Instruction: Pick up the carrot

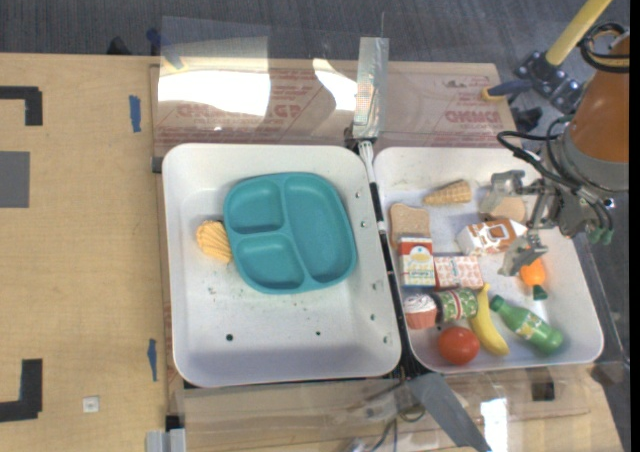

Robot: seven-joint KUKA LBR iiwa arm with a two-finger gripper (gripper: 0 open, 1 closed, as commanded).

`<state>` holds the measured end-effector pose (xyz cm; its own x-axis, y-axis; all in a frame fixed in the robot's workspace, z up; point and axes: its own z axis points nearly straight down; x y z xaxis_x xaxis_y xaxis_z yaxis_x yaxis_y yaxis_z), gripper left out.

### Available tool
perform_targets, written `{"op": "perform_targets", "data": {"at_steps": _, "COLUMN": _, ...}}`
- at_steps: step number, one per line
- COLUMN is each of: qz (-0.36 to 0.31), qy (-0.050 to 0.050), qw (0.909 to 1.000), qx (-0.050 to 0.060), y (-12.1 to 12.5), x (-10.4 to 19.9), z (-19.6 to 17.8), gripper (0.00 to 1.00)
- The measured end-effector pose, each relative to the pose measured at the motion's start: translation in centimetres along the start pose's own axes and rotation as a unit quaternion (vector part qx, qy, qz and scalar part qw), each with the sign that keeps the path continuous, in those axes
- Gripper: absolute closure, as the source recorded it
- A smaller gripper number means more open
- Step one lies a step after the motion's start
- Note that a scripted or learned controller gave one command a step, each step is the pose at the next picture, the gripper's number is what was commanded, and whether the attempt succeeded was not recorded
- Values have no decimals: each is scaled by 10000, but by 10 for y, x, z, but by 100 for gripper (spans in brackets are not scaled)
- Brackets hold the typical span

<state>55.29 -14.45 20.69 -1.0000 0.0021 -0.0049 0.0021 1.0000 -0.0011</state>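
Tool (528, 240) sits just above the small orange plastic carrot (534, 274), by the right white bin (590, 310) far wall. Can't tell tool opening or grip.

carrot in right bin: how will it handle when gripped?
The carrot looks like smooth moulded toy plastic: probably stiff, light, maybe slippery. Its tapered shape may squirt from a pinch or roll if nudged. The green bottle and banana nearby could get bumped.

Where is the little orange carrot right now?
The carrot lies near the right wall of the right bin, just below the gripper and above the green bottle, right of the banana.
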Motion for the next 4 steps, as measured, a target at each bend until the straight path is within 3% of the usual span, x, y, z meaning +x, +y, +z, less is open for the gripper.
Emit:
{"op": "perform_targets", "data": {"at_steps": 1, "qz": 275, "qy": -51, "qw": 9996, "qx": 3, "y": -41, "x": 22, "z": 114, "gripper": 0}}
{"op": "perform_targets", "data": {"at_steps": 2, "qz": 264, "qy": -114, "qw": 9996, "qx": 24, "y": -41, "x": 18, "z": 100, "gripper": 100}}
{"op": "perform_targets", "data": {"at_steps": 3, "qz": 193, "qy": -52, "qw": 9998, "qx": -3, "y": 8, "x": 31, "z": 32, "gripper": 100}}
{"op": "perform_targets", "data": {"at_steps": 4, "qz": -600, "qy": -26, "qw": 9982, "qx": -9, "y": 56, "x": 26, "z": 20, "gripper": 100}}
